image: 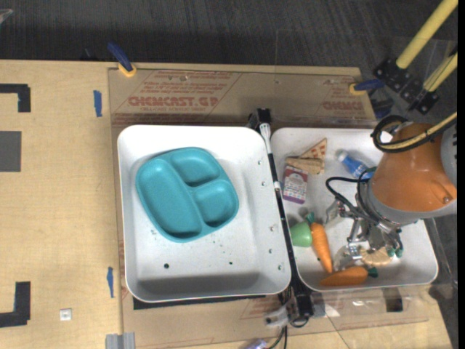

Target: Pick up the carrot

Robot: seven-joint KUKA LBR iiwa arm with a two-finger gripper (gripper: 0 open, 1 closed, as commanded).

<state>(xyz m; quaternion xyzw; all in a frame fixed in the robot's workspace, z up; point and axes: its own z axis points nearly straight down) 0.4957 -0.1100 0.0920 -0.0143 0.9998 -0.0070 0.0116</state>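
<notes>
The carrot (321, 245) lies in the right bin (425, 264), just right of a green pear-like fruit (301, 233), with a second carrot (344, 275) near it along the front wall. The pincer (357, 251) hangs low over this corner, and whether it is spread or pressed together I cannot tell. The left bin (145, 267) holds a teal divided tray (187, 192).

Teal divided tray (187, 192) in left bin (145, 267); right bin (429, 264) w/ green ball (300, 233), purple carton (295, 182).

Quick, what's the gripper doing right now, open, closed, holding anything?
Gripper: low in the right bin, beside two carrots; open, closed or holding anything cannot be told.
</notes>
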